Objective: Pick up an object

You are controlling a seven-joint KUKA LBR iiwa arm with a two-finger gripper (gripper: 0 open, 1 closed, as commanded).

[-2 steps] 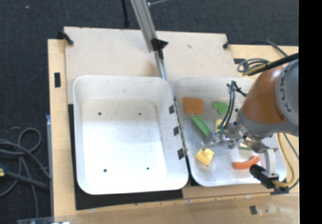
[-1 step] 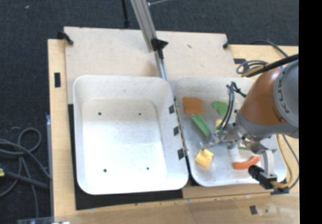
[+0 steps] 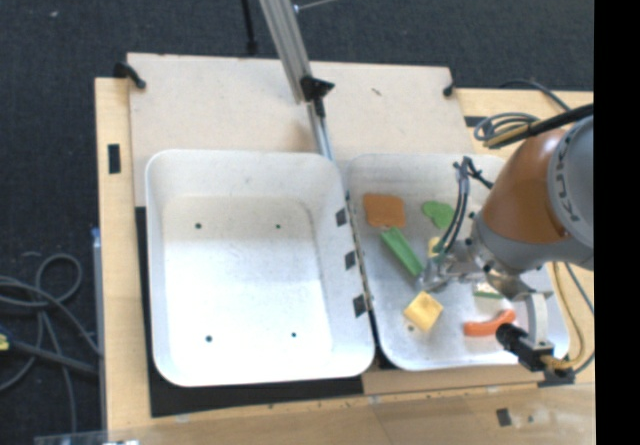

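The arm's orange band and grey wrist cover the right bin's [image 3: 400,173] 3 o'clock side, hiding whatever lies beneath. The tool [image 3: 436,278] is down inside that bin near its centre, partly lost among cables and shadow; cannot tell whether it is released or clenched.

Right bin contents: a tan-brown flat piece [image 3: 384,210] at 11 o'clock; a long green stick [image 3: 401,252] lying diagonally just below it; a second green piece [image 3: 437,213] at 12 o'clock, partly masked by cables; a yellow block [image 3: 423,311] at 6 o'clock, just below the tool; an orange-red piece [image 3: 489,325] at 5 o'clock, half hidden by the wrist.

Left bin [image 3: 160,183] shows bare white floor. Both bins rest on the surface [image 3: 220,93].
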